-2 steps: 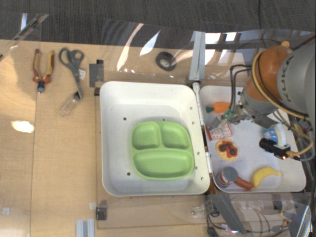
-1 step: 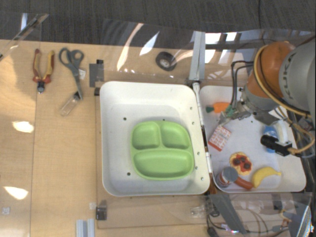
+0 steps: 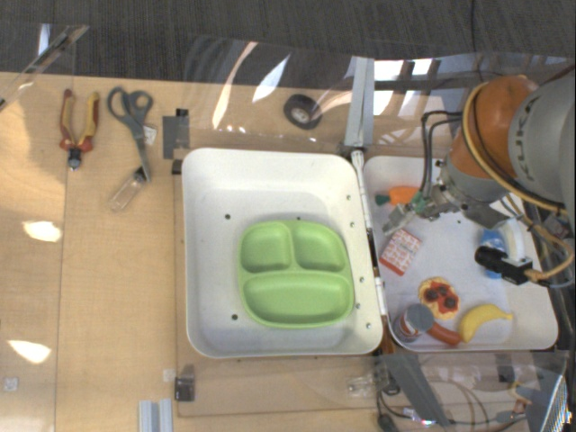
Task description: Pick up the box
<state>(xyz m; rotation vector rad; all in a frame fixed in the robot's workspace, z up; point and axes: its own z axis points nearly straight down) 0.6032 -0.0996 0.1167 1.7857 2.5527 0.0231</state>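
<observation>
Sits centred in the left bin (image 3: 207, 241): divided tray (image 3: 295, 273). Lies at the right bin's (image 3: 540, 327) left side: box (image 3: 400, 250); lower right of it, banana (image 3: 482, 320). Rest upper left: pliers (image 3: 76, 126), scissors (image 3: 133, 120).

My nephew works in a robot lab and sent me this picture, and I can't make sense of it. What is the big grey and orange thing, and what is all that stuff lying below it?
That is a robot arm, photographed from a camera fixed above the bench and looking down at a slant. It reaches in from the right. Its claw hangs over the right white bin, just above a small red and white box it is meant to pick up; nothing shows between its fingers. That bin also has a banana and a toy pizza slice. The left bin contains a green divided plate. Scissors and pliers lie on the bench.
</observation>
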